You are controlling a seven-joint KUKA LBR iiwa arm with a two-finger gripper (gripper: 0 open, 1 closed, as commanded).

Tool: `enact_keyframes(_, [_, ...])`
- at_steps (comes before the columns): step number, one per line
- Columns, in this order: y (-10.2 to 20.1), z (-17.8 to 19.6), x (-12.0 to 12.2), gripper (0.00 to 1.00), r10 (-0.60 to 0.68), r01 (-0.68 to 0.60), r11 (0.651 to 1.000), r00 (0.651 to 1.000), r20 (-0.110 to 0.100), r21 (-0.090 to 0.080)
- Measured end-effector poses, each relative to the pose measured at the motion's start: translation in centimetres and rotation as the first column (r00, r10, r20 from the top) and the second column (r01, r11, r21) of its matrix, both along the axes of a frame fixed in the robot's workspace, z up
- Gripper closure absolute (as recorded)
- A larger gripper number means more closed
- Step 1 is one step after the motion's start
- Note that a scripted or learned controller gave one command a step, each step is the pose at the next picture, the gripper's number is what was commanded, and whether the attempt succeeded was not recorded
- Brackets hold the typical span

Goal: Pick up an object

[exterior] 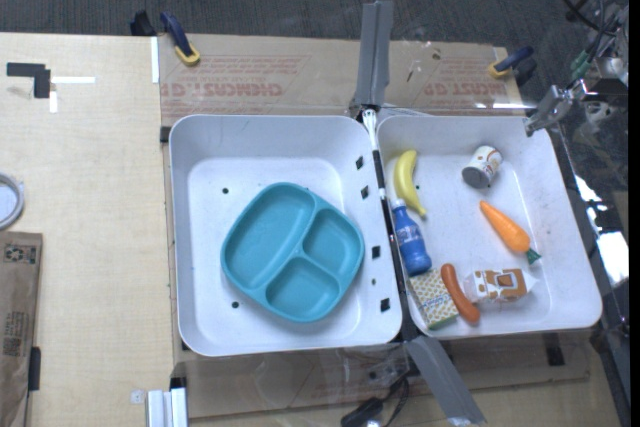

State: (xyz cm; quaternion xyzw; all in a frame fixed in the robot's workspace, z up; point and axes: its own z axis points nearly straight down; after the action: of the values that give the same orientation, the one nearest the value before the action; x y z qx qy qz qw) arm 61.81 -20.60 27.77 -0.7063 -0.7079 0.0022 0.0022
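At right bin's (560, 215) far corner, gripper (553, 107) amid cables and metal bits, partly cut off by frame edge; open or closed: can't tell, too small and cluttered. Nothing seen held. Closest to gripper: small white can (482, 166) on its side, just inside the bin. Further off: carrot (505, 227), then milk carton (501, 285), label unreadable. Well apart from gripper, along the middle wall: banana (405, 181) touching blue bottle (410, 241). Farthest: red sausage (460, 294) lying partly over cracker pack (431, 301). Across in left bin (195, 215): teal divided plate (292, 253).
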Motion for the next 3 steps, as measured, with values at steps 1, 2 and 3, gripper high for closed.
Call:
enact_keyframes(1, [-0.9, -16.9, -3.5, 0.00, -0.021, 0.021, 1.000, 1.000, -0.006, 0.011])
enact_keyframes(2, [3.5, -16.7, -3.1, 0.00, -0.066, 0.066, 0.998, 0.998, 0.000, 0.001])
enact_keyframes(3, [0.8, -18.9, -8.5, 0.00, -0.063, 0.063, 0.998, 0.998, 0.000, 0.001])
